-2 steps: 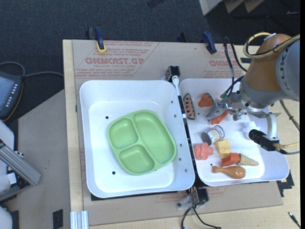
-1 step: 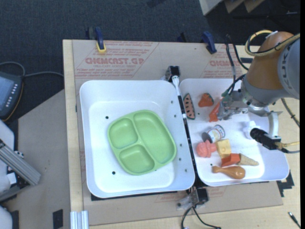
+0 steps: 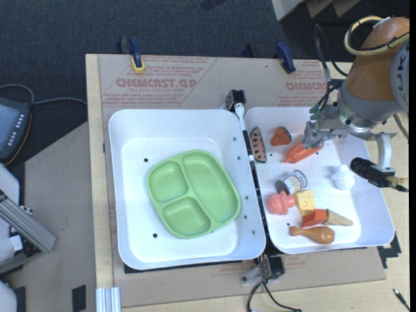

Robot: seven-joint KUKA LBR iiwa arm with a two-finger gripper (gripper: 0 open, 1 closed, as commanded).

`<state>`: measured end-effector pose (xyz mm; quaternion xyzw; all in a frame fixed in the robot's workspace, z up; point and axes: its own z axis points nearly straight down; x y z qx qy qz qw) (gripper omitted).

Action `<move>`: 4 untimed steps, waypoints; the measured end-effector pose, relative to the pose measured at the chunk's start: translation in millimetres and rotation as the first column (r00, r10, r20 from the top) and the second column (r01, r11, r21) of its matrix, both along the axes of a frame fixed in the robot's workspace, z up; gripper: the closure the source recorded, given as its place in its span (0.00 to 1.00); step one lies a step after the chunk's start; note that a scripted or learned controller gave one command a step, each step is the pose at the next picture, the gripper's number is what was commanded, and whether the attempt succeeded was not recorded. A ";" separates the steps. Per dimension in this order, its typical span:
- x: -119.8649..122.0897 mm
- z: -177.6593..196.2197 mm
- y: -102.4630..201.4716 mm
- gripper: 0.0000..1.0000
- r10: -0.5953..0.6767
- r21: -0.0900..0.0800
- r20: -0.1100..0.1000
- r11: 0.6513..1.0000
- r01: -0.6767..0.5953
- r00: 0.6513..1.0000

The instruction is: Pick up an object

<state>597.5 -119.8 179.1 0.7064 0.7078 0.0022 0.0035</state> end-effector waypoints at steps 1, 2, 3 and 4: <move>1.3 49.0 0.1 1.00 0.000 0.000 -0.001 1.000 0.000 1.000; 19.5 49.7 54.2 1.00 0.005 0.003 -0.003 1.000 -0.005 1.000; 22.5 38.7 41.0 1.00 -0.003 0.001 -0.009 1.000 0.003 1.000; 19.4 56.2 40.6 1.00 -0.002 0.001 -0.003 1.000 0.002 1.000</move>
